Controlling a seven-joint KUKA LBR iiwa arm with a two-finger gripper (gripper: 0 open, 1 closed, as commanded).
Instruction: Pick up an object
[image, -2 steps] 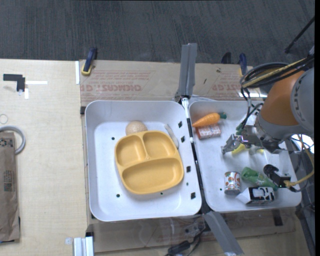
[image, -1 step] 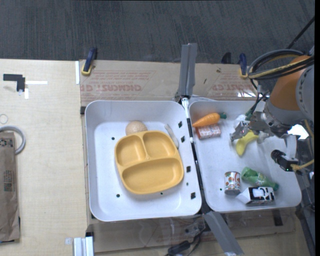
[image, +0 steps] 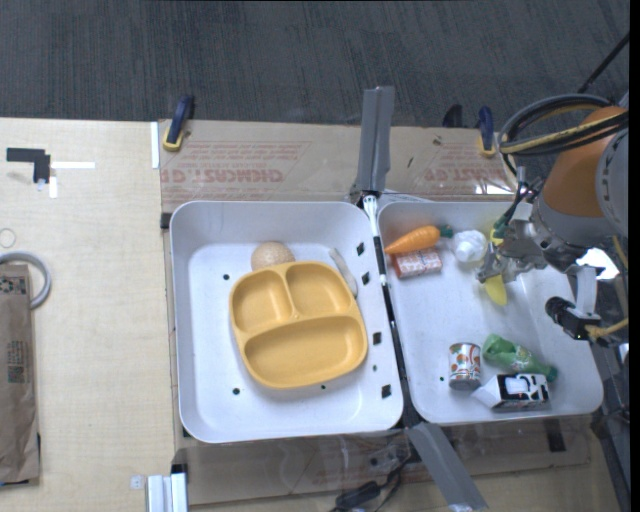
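My gripper (image: 493, 268) hangs over the upper right part of the right bin (image: 440, 400). Just below its tip lies a small yellow object (image: 496, 291); whether they touch I cannot tell. A white object (image: 468, 247) lies to the gripper's left. Further left, near the bin's back left corner, are an orange carrot (image: 413, 239) and a pink packet (image: 417, 263). Toward the front of the bin stand a small printed can (image: 463, 364), a green object (image: 512, 353) and a black-and-white carton (image: 520, 391).
The left bin (image: 200, 330) holds a yellow divided plate (image: 297, 324) with a beige round object (image: 271, 256) behind it. A grey divider post (image: 375, 140) rises between the bins at the back. The arm's cables (image: 550, 115) arch over the right bin's far corner.
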